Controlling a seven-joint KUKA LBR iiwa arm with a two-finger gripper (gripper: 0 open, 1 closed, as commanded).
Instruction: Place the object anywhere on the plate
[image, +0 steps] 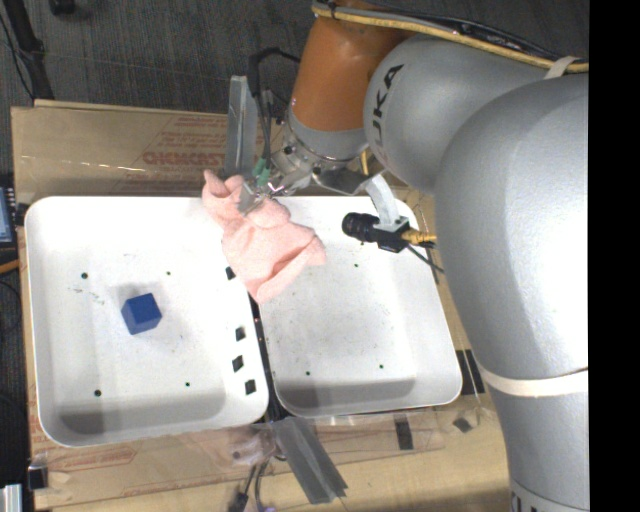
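You look down on dark carpet (130, 50) past the far edge, a printed brown cardboard sheet (110, 140) lying flat, and a pale wooden bench (430, 470) nearest you.

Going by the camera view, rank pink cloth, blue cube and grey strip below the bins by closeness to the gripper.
1. pink cloth, at the gripper, top centre.
2. blue cube, in the left bin.
3. grey strip, bottom centre.
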